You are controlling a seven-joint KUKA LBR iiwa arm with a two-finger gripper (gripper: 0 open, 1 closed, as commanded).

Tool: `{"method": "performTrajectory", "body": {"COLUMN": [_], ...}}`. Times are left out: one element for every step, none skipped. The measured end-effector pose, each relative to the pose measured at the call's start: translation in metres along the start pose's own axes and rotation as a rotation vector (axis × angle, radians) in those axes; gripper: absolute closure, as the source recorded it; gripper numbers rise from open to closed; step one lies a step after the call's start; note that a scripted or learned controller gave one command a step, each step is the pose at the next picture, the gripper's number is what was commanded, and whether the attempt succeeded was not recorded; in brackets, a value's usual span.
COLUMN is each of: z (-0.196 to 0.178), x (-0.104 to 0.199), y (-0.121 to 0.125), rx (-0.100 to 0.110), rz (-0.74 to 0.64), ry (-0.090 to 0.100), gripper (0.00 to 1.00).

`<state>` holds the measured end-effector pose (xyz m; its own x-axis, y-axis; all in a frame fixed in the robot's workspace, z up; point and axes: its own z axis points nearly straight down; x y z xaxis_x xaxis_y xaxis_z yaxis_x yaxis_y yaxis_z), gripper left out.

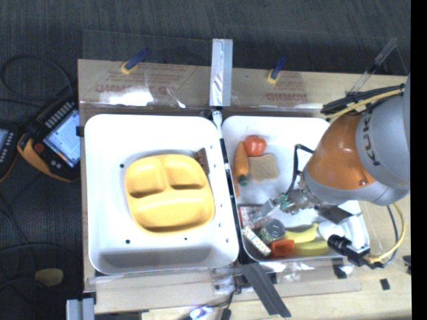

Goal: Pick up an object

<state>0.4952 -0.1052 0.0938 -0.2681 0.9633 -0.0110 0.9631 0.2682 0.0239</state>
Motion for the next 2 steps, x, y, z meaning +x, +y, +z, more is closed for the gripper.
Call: {"method": "performTrajectory", "body": {"z": [0.001,-0.007], "x": [-0.015,-0.042], "y": [-0.008,0.063], "rx": [0.005,0.017], "rz": [0.188,0.028], "ry": [0.012,0.006], "gripper": [0.00,0.00]}}
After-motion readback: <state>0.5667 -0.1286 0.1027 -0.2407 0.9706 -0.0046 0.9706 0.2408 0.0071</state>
